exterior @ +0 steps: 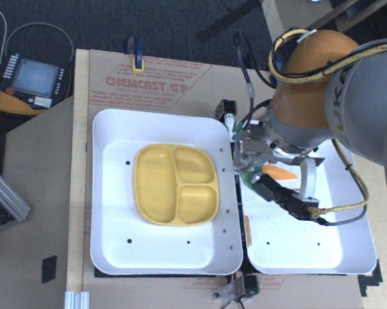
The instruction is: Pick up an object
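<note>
the arm's bulky wrist with its orange band [314,63] hangs over the right bin [319,259], cables looping round it and hiding much of that bin's far side. the gripper [256,164] sits low at the bin's left edge — whether it is open or closed cannot be told. an orange carrot-like object [281,172] lies just beside it in the right bin, partly covered. the left bin [109,197] holds a yellow divided plate [176,184], three compartments, lying flat. both bins rest on a cardboard sheet [156,80]; a teach pendant [30,82] lies on the dark floor at left.
</note>
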### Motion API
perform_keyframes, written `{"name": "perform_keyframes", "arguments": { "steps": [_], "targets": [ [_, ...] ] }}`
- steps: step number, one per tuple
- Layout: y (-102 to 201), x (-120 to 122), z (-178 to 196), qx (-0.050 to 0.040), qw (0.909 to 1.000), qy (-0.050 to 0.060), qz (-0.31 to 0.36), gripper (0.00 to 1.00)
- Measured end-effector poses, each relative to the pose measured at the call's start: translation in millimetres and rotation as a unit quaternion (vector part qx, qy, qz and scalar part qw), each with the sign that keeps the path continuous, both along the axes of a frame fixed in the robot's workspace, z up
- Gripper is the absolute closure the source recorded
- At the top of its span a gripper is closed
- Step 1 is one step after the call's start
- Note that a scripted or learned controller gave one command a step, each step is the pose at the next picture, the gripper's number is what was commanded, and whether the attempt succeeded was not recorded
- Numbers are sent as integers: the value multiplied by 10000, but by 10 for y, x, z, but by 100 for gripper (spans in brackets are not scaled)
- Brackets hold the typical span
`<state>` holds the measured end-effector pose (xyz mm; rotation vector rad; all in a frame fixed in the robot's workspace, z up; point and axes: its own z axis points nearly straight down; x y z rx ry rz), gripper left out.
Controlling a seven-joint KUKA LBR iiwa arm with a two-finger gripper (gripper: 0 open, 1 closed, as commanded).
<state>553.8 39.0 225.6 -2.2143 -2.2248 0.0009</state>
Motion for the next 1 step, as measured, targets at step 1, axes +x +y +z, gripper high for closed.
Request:
{"name": "perform_keyframes", "arguments": {
  "steps": [1],
  "targets": [
    [529, 45, -112, -5, 10000, -10, -2, 100]
  ]
}}
